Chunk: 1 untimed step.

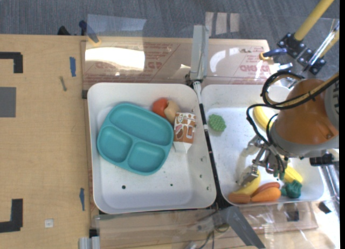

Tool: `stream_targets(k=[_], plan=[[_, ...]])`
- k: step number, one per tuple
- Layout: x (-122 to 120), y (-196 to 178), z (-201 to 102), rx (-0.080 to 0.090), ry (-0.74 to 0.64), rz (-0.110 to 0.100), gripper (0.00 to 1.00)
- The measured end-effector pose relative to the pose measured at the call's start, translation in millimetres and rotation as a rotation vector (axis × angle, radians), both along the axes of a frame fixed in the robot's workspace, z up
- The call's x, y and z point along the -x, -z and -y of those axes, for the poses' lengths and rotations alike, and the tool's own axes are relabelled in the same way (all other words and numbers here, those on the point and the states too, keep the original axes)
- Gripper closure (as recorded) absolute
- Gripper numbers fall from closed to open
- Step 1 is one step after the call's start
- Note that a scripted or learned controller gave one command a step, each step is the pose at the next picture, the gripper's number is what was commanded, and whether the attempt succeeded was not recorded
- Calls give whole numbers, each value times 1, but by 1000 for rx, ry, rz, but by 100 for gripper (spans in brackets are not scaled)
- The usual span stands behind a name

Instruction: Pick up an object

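Hovering low in the right bin (232, 114) | tool (252, 174) at the yellow banana (249, 186) — finger state: cannot tell | banana touches the orange carrot (263, 193) | risk: crowding could snag the carrot — or let the banana slip

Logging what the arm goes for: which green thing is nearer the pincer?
The dark green toy in the right bin's near corner, beside the carrot. The lighter green ball sits apart near the divider.

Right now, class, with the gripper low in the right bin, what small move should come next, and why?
Probably close the gripper on the yellow banana just under its fingertips, then lift. It hangs right over the pile of banana, carrot and green toy in the right bin.
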State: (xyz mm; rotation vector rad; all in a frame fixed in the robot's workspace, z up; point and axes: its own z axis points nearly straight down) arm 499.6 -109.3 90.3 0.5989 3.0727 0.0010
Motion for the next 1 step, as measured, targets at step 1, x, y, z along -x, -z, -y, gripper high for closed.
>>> stream_targets(k=[1], plan=[[11,-1,31,12,-550,15,0]])
